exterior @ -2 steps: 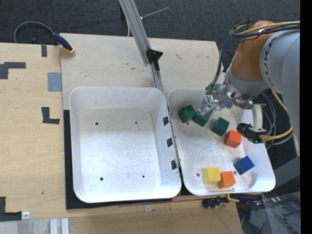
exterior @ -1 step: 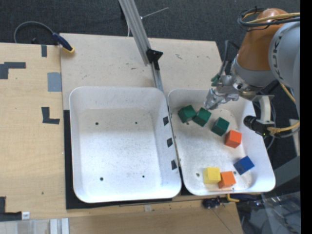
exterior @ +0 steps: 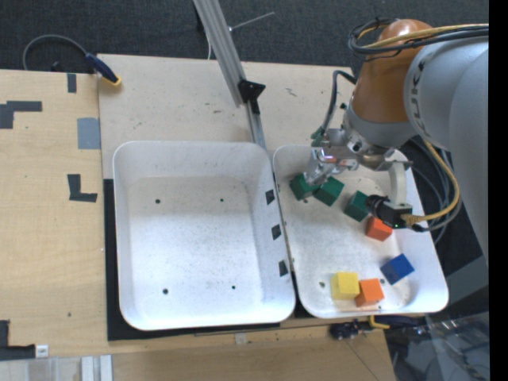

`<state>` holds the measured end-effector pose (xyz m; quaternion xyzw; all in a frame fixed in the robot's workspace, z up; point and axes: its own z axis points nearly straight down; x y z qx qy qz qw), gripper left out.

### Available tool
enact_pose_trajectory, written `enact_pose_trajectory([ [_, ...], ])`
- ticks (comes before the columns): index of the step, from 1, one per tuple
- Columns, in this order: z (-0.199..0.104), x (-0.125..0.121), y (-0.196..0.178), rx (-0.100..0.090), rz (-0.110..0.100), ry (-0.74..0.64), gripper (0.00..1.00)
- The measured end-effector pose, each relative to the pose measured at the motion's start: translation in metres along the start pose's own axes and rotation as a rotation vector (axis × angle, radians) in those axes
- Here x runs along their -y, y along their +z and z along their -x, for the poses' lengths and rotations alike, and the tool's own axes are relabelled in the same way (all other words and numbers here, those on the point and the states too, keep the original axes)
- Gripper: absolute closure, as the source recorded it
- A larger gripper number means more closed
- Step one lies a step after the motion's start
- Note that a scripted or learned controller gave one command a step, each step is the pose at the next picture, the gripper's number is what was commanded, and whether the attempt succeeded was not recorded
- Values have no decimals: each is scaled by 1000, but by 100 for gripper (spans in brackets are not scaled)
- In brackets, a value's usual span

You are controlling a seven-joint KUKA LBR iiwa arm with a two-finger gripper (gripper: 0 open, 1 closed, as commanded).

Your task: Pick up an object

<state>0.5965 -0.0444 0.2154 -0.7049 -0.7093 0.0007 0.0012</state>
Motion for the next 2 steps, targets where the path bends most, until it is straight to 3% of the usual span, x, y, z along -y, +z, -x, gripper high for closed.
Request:
enact_pose_trajectory([
  [2,-115,6,-7,-1,0,-2,100],
])
